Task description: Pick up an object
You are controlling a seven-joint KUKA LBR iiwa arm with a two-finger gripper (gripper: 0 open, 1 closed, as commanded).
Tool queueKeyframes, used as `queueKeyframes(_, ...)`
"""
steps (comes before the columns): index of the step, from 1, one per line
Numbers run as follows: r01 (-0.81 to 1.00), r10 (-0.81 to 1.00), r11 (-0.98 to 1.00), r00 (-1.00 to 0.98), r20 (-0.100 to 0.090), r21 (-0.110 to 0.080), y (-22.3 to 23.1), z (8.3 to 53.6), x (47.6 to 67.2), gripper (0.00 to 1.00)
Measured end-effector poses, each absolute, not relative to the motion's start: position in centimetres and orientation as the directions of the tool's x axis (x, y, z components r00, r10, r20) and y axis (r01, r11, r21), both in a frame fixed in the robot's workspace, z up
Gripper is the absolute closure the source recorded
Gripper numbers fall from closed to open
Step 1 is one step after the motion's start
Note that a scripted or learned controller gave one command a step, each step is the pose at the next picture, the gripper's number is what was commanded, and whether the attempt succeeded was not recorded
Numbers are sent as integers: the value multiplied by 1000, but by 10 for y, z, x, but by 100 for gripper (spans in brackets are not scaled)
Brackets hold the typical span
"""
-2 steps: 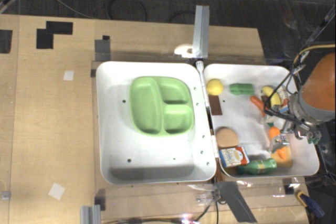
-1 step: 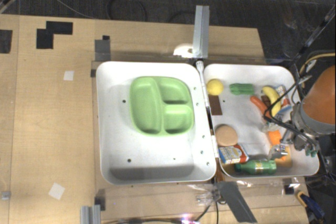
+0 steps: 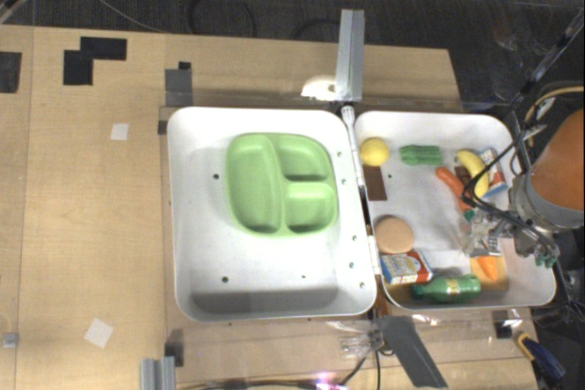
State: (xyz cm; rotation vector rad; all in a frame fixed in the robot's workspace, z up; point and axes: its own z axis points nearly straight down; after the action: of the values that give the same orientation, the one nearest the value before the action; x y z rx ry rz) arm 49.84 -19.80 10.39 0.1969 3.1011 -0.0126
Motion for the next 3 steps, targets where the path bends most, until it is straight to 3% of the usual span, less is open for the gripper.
queueKeyframes(1, 126, 126, 992, -991, -34, -6, -198, 104, 498, 0)
queueKeyframes(2, 142, 142, 990, -989, -33, -5, -194, 92, 496, 0)
queueKeyframes(3, 134, 134, 991, -990, -34, -5, -193, 104, 498, 100)
